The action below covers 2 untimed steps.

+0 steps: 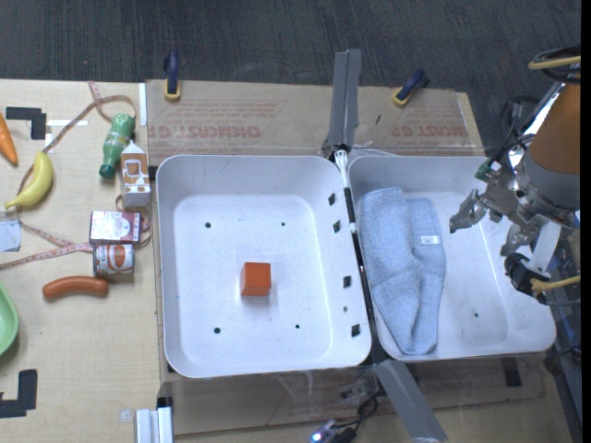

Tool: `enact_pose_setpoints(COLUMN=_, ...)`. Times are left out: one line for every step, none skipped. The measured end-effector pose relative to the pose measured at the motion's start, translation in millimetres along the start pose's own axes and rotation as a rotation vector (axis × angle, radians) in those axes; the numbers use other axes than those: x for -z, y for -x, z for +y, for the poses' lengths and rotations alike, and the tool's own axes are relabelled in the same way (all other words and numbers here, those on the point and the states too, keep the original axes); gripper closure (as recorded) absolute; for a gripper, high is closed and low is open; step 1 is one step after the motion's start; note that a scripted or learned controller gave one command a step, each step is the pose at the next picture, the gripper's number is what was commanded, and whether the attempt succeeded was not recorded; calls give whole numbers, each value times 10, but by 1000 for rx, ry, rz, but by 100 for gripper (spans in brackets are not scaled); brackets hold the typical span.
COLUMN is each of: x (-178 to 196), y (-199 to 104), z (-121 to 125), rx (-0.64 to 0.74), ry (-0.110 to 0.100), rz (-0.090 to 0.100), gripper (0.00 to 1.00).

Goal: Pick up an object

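Two bins sit side by side on the worktop, which keeps the candidates apart: the left bin holds an orange cube near its middle, and the right bin holds a grey-blue towel lying lengthwise along its left side. The cube looks rigid, with flat faces that would suit a pinch; the towel is soft, folded and limp. The gripper hovers over the right bin, beside the towel, holding nothing; I cannot tell how its fingers stand. Both bins are smooth white plastic.
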<state>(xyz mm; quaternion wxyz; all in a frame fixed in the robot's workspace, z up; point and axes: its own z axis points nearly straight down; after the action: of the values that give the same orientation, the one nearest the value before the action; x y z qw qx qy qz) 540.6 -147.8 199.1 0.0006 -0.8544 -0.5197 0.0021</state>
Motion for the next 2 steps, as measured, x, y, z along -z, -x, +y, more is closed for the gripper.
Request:
enact_pose_setpoints(x=334, y=199, z=1, rx=-35, ry=2, rz=1, gripper=0)
enact_pose_setpoints(x=44, y=-977, z=-543, rx=-204, ry=-1, rz=1, gripper=0)
